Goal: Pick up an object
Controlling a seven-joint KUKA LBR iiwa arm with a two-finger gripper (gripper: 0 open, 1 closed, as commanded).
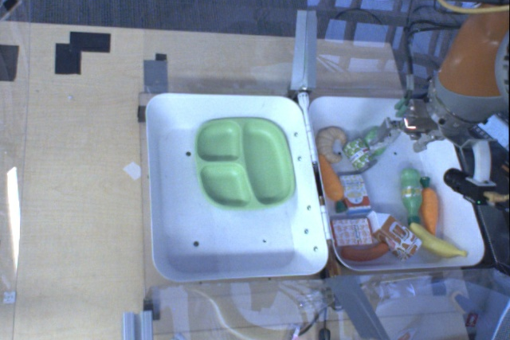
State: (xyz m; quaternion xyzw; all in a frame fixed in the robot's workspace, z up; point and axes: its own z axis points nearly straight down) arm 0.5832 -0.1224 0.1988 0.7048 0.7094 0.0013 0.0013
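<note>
overhead, the gripper (381, 141) reaches into the right bin (473, 252), fingers pinched on a green packet (360, 151) raised near the bin's top. a shrimp (330, 141) lies just left of the packet; carrot (429, 209) and banana (437, 242) lie below.

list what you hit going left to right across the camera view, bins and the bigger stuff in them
left white bin → green divided plate → right white bin → carrot at its left wall → green bottle → second carrot → tool sits above the right bin
</note>
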